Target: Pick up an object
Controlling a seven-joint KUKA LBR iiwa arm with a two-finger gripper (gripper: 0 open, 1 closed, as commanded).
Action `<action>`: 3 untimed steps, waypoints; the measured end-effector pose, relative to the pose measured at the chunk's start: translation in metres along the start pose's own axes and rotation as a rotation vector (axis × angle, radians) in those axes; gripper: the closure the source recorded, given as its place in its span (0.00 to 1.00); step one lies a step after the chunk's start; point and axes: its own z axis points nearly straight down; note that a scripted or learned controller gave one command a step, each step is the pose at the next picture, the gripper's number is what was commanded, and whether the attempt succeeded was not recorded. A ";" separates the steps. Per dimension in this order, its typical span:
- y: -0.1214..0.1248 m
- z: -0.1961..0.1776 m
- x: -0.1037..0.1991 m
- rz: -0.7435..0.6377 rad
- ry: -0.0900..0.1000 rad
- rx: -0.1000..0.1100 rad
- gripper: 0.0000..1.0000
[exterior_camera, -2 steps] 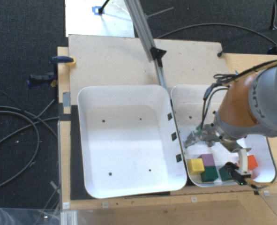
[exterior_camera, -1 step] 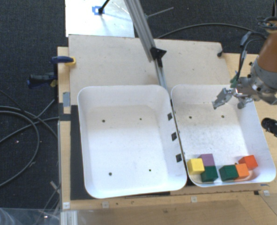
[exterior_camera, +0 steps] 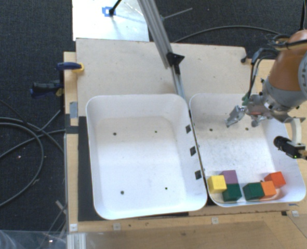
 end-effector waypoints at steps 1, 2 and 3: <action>-0.012 -0.117 -0.046 0.004 -0.005 -0.014 0.00; 0.049 -0.005 -0.069 -0.001 -0.001 -0.004 0.00; 0.066 0.078 -0.063 -0.003 0.001 -0.001 0.00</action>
